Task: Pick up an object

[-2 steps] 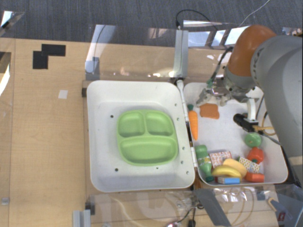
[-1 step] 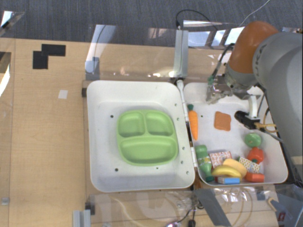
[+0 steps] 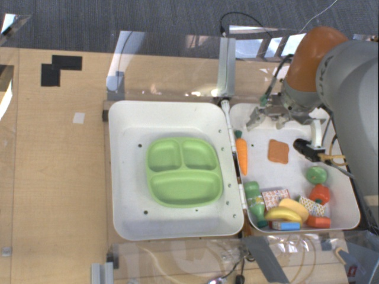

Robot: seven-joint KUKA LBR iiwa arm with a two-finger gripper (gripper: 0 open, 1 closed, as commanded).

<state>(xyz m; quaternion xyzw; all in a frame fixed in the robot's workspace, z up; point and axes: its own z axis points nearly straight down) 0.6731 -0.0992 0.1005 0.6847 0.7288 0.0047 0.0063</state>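
Gripper [image 3: 265, 115] hovers upper right over right bin [image 3: 355, 209], fingers apart, holding nothing. Pickable toys sit lower: carrot [image 3: 241, 154] along the left wall, orange slab [image 3: 278, 151] mid-bin, likely nearest target.

Single fixed camera above bench [image 3: 53, 158], angled down on both bins [image 3: 127, 218], arm [image 3: 349, 76] entering from right.

Bright, even light falls from overhead — the two white bins [image 3: 118, 176] read almost blown out, with only soft, short shadows under the green divided plate [image 3: 183, 171]. Glare streaks the clear panels [image 3: 177, 70] behind the bins and the bench's upper left corner. The picture is slightly soft and grainy; the arm [image 3: 349, 87] at the right looms large and blurred — small toys lose detail
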